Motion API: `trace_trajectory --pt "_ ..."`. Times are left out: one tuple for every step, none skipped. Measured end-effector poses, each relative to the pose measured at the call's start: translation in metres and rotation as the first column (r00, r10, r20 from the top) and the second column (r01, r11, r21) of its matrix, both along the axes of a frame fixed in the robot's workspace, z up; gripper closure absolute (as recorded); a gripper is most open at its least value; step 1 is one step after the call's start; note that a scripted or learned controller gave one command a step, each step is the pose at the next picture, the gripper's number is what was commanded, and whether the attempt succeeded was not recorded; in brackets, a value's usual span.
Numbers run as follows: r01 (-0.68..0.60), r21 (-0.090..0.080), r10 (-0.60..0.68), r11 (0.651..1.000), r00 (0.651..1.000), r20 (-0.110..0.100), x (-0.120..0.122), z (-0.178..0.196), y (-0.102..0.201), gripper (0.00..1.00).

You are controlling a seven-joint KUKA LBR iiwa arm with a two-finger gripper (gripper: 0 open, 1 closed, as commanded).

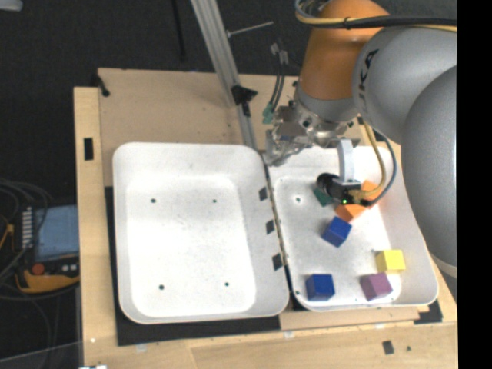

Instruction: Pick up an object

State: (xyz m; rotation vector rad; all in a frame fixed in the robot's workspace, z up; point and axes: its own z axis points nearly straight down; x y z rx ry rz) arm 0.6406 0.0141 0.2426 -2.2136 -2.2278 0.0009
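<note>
The right bin [407,229] holds several small blocks: a blue cube [336,231] in the middle, a second blue cube [320,285] at the front, a purple cube [376,285] and a yellow cube [391,260] at the front right. An orange piece [352,211] and a small green piece [320,197] lie close together further back. My gripper [278,152] hangs over the back left corner of this bin, near the divide between the bins, apart from all the blocks. No block is seen in it.
The left bin [138,175] sits beside the right one, their rims touching. A slanted metal pole [223,60] runs from the top down to the bins' back junction, just left of the gripper. Black clips [270,227] line the divide.
</note>
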Motion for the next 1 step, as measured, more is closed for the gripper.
trace_trajectory --pt "-0.002 0.002 0.002 1.000 1.000 0.003 -0.0078 0.0084 0.0531 1.00"
